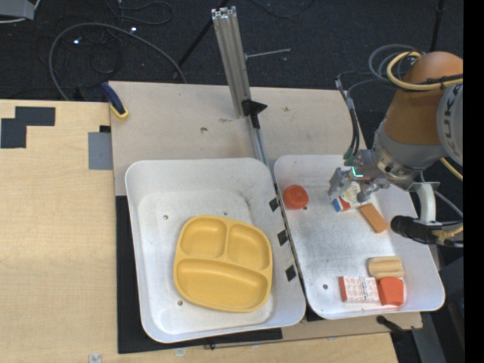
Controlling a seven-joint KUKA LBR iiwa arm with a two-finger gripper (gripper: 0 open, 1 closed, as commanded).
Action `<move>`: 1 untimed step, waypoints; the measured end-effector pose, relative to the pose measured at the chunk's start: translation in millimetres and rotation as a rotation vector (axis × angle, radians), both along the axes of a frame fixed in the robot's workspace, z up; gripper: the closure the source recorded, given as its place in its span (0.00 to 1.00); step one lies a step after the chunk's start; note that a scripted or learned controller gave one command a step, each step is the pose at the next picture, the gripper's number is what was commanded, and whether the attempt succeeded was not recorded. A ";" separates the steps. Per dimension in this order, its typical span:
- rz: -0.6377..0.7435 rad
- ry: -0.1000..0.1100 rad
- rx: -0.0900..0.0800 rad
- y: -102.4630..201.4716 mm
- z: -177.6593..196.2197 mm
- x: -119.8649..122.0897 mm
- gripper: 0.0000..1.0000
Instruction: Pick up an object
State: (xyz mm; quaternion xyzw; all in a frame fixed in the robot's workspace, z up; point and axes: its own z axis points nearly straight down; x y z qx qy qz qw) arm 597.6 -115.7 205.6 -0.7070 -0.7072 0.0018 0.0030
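While gripper (345, 190) hovers above right bin (318, 286) — red tomato (295, 197) near, yellow tray (224, 263) left.

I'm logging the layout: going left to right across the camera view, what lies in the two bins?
Yellow divided plate in the left bin → red round object → red-and-white carton → orange block.

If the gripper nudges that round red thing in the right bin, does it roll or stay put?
The red object looks rounded, so it would probably roll rather than slide. It sits close to the right bin near its left wall, which may stop it. Its smooth curve looks apt to slip from two fingers.
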 end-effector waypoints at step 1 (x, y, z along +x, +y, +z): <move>0.000 -0.003 -0.001 -0.1 1.5 0.9 0.00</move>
